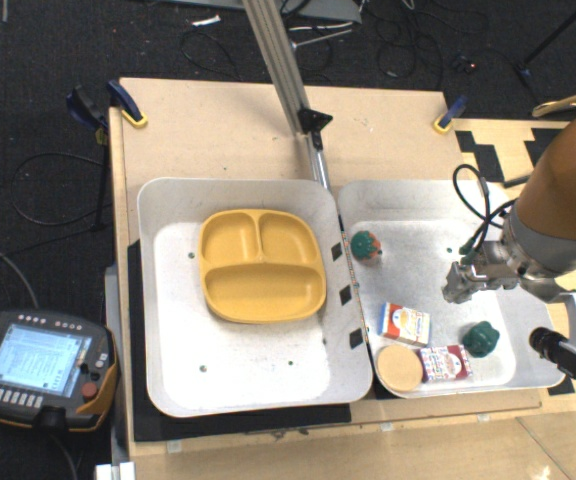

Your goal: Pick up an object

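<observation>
gripper [458,286]: metal, poised over right bin [423,206], grip state cannot be told | yellow plastic three-part tray [263,266] | round green lump [482,338] | flat tan disc [400,367]

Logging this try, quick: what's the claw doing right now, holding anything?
Claw: over the right bin, nothing visibly held; open or closed cannot be told.

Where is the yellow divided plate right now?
The yellow divided plate lies in the left bin in the camera view, toward its upper middle, across the divider from the right bin where the small items sit.
</observation>
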